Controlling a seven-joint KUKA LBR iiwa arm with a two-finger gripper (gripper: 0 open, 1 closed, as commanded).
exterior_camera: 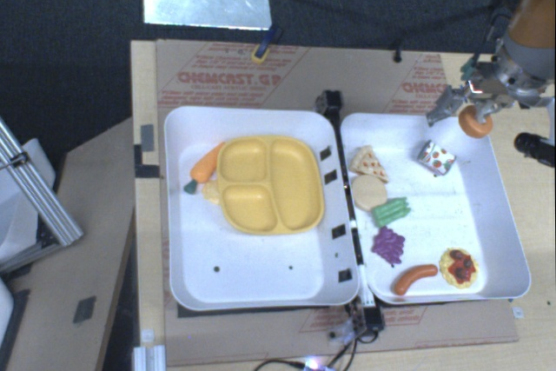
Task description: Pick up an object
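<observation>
Orange round item (475, 122), perhaps gripped by end effector (473, 113); two bins (182, 187).

Grey arm (530, 69), orange wrist band, metallic tool (465, 100)

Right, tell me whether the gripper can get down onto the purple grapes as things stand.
Probably yes. The purple grapes lie in the open in the right bin, nothing stacked on them; the green beans lie just beyond them. The gripper hangs over the bin's far corner with an orange piece at its tip.

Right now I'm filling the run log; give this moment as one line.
gripper: over right bin far corner | orange object: at fingers, grasp unclear | yellow tray: left bin
</observation>
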